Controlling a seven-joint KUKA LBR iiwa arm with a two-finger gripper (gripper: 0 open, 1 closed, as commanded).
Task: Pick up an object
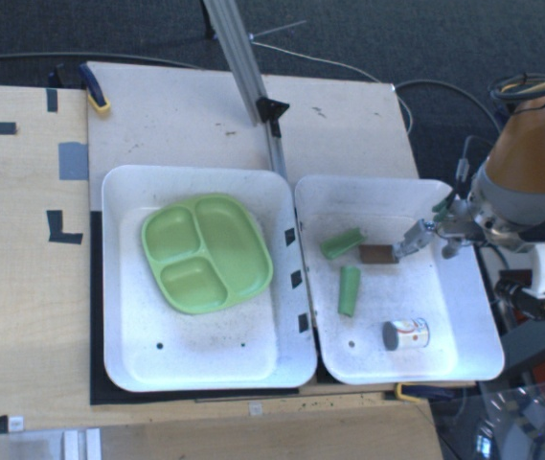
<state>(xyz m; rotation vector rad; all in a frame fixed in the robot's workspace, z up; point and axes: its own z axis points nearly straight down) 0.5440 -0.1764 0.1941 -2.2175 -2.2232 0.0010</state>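
Observation:
In the right bin (464,348) lie several small objects. A green block (342,244) rests at a tilt near the bin's left side, and a green cylinder (349,289) lies just below it. A small brown block (377,254) sits between the green block and my gripper (414,242). A small white and red can (406,333) lies on its side nearer the front. The gripper reaches in low from the right, and its tip ends just right of the brown block, close to it or touching it. Nothing is seen held in it.
The left bin (128,343) holds a light green divided plate (207,253). A slanted metal pole (238,41) rises behind the bins. The arm's orange band (521,151) hangs over the right bin's right edge. Cables lie at the right.

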